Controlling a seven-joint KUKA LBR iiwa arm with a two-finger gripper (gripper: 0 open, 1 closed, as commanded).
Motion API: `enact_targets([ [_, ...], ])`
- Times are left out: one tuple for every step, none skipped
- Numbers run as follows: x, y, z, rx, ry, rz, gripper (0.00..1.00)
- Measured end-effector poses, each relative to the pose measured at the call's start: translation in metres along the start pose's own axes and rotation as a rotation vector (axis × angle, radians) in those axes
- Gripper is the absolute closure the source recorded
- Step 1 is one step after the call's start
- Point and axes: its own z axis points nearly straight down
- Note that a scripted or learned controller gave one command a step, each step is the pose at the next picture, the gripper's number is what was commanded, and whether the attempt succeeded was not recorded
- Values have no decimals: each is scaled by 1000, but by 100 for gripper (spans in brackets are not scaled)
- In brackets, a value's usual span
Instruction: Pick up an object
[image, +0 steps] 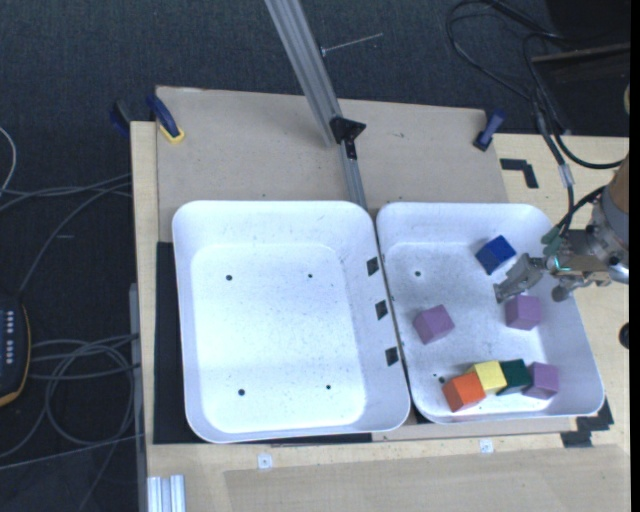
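Observation:
My gripper (538, 281) reaches in from the right over the right bin (450, 222). It is open, one grey finger (513, 279) pointing left, and nothing sits between the fingers. A purple block (523, 312) lies just below the fingertips. A blue block (495, 253) lies just up and left of them. Another purple block (433, 323) rests toward the bin's left side. Along the front wall sit an orange block (463, 390), a yellow block (489, 377), a green block (515, 374) and a third purple block (544, 380), packed close together.
The left bin (270, 225) stands beside the right one, with small black clips (380, 308) along the shared wall. A grey metal pole (315, 75) slants across the back of the bench. Cables hang at the right edge near the arm.

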Motion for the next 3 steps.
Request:
enact_targets([
  [0, 0, 0, -1, 0, 0, 0],
  [8, 2, 60, 7, 2, 0, 0],
  [14, -5, 119, 8, 2, 1, 0],
])
